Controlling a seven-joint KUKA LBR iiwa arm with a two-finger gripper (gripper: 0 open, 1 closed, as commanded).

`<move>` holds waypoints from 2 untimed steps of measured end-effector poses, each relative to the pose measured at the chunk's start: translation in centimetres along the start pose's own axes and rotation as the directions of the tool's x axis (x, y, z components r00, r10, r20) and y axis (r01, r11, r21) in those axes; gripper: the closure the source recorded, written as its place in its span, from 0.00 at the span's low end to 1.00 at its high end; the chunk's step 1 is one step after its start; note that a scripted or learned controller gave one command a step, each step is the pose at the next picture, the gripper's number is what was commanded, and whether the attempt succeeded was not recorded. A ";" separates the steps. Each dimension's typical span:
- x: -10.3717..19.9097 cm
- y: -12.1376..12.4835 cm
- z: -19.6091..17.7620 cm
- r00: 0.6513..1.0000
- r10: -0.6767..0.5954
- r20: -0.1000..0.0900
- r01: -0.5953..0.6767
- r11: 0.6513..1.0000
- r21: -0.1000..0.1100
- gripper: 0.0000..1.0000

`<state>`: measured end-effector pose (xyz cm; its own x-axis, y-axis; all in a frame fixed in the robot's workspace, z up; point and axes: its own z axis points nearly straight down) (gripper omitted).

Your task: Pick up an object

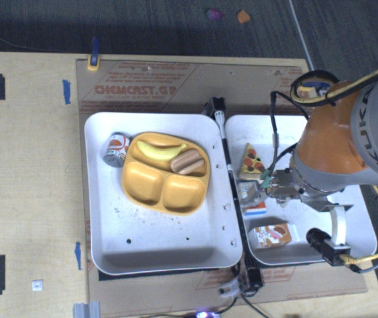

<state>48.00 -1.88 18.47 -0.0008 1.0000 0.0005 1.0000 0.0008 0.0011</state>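
The gripper [263, 189] sits low in the right bin [367, 240], over a small flat item with red and blue edges [255, 209]; whether its fingers are parted or closed cannot be told. A pizza-slice toy [251, 159] lies just beyond the gripper, and a brown-labelled packet [272, 234] lies just nearer the camera than it.

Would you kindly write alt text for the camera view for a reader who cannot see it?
A grey-and-orange robot arm reaches over the right white bin, above a pizza slice toy and a small packet. The left bin holds a yellow divided tray and a can.
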 end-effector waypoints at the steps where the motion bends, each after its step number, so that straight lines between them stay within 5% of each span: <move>1: 0.0 0.0 0.0 1.000 0.000 0.000 0.000 1.000 0.000 0.00; 2: -6.7 -0.1 0.0 1.000 0.001 0.003 -0.001 1.000 -0.001 0.00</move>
<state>47.95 -8.62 18.46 0.0004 1.0000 -0.0021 1.0000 -0.0004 0.0025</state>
